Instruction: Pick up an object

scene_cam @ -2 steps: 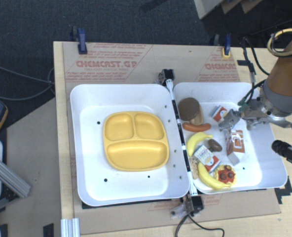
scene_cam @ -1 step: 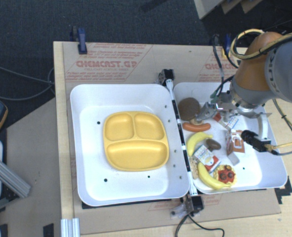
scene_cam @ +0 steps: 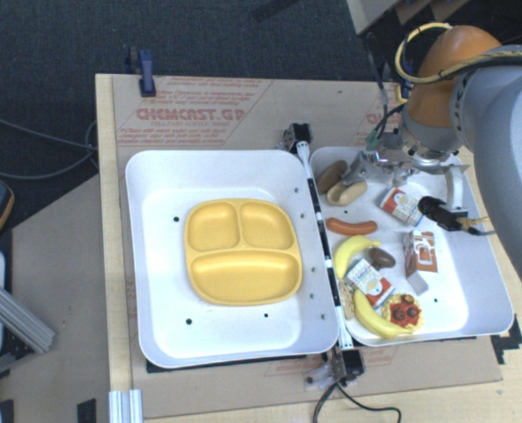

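Here's the desk [scene_cam: 199,117], a brown board with red lettering, carrying two shallow white bins side by side. The left bin [scene_cam: 151,263] fills the middle of the frame and holds a yellow divided tray [scene_cam: 242,252], sitting flat near its centre. The right bin [scene_cam: 473,302] is the busy one: a brown bun [scene_cam: 331,174] and a pale roll [scene_cam: 347,192] touching each other at its upper left, a sausage [scene_cam: 352,226] just below them, then a banana [scene_cam: 367,302] curving down the bin's left side with a small snack packet [scene_cam: 364,277] lying on it and a little brown lump [scene_cam: 382,257] just beside. A strawberry [scene_cam: 405,310] rests against the banana's lower end. Further right lie a red-and-white packet [scene_cam: 400,204] and a brown packet [scene_cam: 421,254]. The arm [scene_cam: 495,104] comes in from the upper right, and the gripper [scene_cam: 386,159] hangs over the bin's upper edge, near the roll. How the jaws stand, I cannot tell; nothing is seen between them.
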{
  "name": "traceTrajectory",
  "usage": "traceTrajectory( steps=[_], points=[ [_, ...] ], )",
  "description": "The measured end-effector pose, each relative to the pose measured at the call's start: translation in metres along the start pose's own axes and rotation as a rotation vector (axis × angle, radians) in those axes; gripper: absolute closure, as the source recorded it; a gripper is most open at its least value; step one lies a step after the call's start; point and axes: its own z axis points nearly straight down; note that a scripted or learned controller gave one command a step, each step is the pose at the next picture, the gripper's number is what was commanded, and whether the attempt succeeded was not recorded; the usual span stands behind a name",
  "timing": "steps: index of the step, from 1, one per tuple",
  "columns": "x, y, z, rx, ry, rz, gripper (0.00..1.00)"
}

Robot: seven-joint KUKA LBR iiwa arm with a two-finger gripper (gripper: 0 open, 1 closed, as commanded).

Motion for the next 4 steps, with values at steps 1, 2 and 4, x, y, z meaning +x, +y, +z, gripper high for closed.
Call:
traceTrajectory(
  steps=[1,2,4],
  points=[
    [-0.068,-0.002,0.0,-0.007,0.004,0.008,0.0],
    [0.009,-0.097,0.0,0.0,0.007,0.005,0.0],
    [-0.009,-0.164,0.004,0.006,0.009,0.002,0.0]
  ],
)
